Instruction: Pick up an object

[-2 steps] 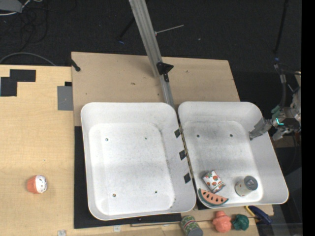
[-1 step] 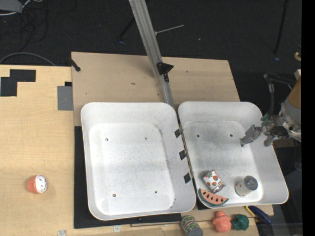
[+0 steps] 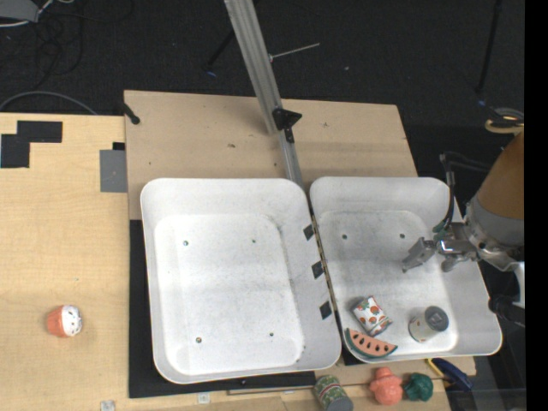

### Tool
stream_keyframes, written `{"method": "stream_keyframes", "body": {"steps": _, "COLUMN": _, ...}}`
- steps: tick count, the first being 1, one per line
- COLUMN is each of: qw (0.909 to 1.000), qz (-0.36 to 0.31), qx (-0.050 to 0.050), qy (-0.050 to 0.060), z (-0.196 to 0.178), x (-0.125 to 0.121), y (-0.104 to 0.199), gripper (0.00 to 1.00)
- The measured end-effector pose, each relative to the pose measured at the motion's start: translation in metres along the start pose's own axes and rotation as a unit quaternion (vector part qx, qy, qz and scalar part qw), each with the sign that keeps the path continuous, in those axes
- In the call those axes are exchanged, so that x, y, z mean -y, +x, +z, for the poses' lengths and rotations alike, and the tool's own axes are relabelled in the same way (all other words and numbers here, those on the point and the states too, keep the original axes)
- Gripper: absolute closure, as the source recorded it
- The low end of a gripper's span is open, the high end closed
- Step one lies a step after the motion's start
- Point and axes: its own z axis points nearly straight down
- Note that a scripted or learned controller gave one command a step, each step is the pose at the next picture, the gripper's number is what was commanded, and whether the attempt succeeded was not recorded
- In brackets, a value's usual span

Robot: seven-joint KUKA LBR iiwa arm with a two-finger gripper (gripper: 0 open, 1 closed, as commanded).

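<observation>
Right shallow white bin (image 3: 377,197) holding a red-patterned white carton (image 3: 371,314), watermelon-slice toy (image 3: 372,346), grey round can (image 3: 427,323), metal two-finger gripper (image 3: 428,253) splayed open, gripping nothing, left white bin (image 3: 223,197)

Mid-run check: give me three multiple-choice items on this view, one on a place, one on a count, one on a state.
1. Where does the flat watermelon-slice toy lie?
A. on the front rim of the right white bin
B. in the middle of the left white bin
C. on the light wooden table

2. How many loose things lie inside the right bin?
A. none
B. three
C. six

3. How is the small red-and-white carton?
A. lying in the bin, apart from the gripper
B. lifted clear
C. stacked on the grey cylinder

Key: 1 A, the slice overlaps the front edge; 2 B, slice, carton and cylinder; 3 A, the gripper hangs behind it with bare floor between.
</observation>
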Motion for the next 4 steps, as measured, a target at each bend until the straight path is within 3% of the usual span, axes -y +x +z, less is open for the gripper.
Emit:
{"method": "stream_keyframes", "body": {"steps": 1, "qw": 1.0000, "qz": 0.001, "qx": 0.002, "qy": -0.004, "z": 0.046, "x": -0.001, "y": 0.000, "gripper": 0.00}}
{"method": "stream_keyframes", "body": {"steps": 2, "qw": 1.0000, "qz": 0.002, "qx": 0.001, "qy": -0.004, "z": 0.035, "x": -0.001, "y": 0.000, "gripper": 1.00}}
{"method": "stream_keyframes", "body": {"steps": 4, "qw": 1.0000, "qz": -0.001, "qx": 0.003, "qy": -0.007, "z": -0.091, "x": 0.000, "y": -0.001, "gripper": 1.00}}
